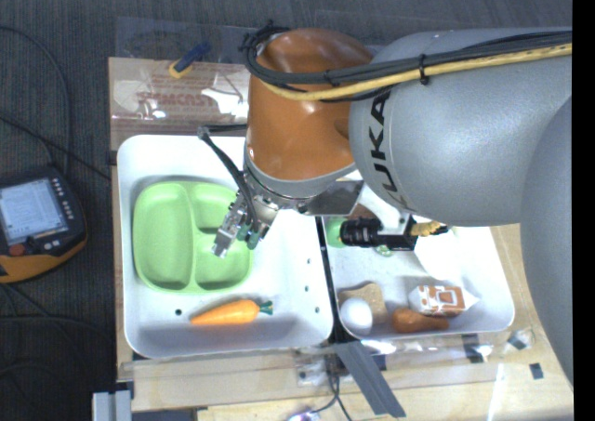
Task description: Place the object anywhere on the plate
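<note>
The light green divided plastic plate (167, 238) sits in the left white bin (139, 335), w/ a ridge splitting it into two compartments. The big grey arm w/ the orange band (297, 122) comes in from the right and hangs its two-finger gripper (232, 241) over the plate's right compartment, near that side's edge. Something small and green (253, 239) shows right at the gripper tip, but it's too blurred to say what it is or whether it's pinched; can't tell if the jaws are released or clenched. Just below the plate, touching nothing, an orange toy carrot w/ a green top (228, 313) lies on its side on the bin floor, close to the plate's front rim, tip pointing left. Right of the plate, past the divider, the second white bin (497, 317) holds a white egg-shaped object (356, 315), a small white and orange carton (439, 299), a brownish-orange sausage-like piece (409, 321) just under that carton, and a tan flat piece (370, 295) behind the egg. A black and yellow fitting (372, 234) sits under the arm, also right of the plate. Well left of the plate, off the bench, a control pendant w/ a screen (35, 217) rests on the dark carpet.
</note>
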